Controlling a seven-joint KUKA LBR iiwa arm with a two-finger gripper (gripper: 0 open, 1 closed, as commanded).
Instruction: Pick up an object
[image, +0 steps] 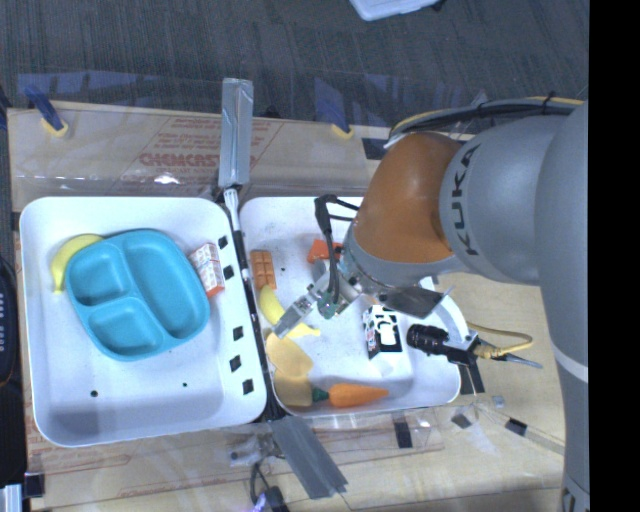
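Landmark: curved yellow plastic banana (270, 305), lying against the left wall of the right-hand shallow white bin (300, 215), long axis running roughly up-down the view. Grey two-finger gripper (300, 315) sits just right of the banana's lower end, tip seemingly overlapping it. Open or closed: cannot tell, arm hides the detail. Orange plastic carrot (352, 396) lies below the banana, well apart from the tool. Judgement: banana is the nearest candidate

Robot arm (520, 190) of bulky rounded grey casing, black KUKA lettering, broad orange band (405, 200) above wrist, slim metallic gripper (312, 308), black cable, possibly a black-and-white tag.
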